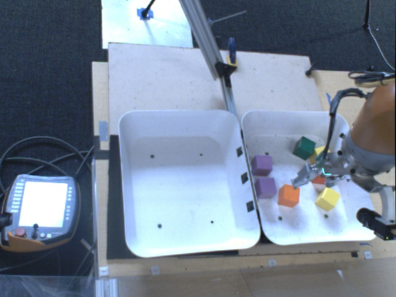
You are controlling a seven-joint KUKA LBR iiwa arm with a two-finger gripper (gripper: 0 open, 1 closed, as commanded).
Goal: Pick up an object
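Arm (pixel 371 125) low, wrist angled leftward

Dark carpet floor (pixel 43 60) fills the frame's left and top. A pale board (pixel 167 73) covers the wooden bench (pixel 96 91) at centre. A teach pendant (pixel 40 212) (possibly cabled) lies lower left. Lighting is even.

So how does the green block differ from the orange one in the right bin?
The green block is dark green and lies toward the far side of the right bin; the orange block is bright orange and lies nearer the front. The green block sits apart from the purple blocks, while the orange block sits right beside the lower purple block. Both look like small cubes of similar size, close to the gripper.
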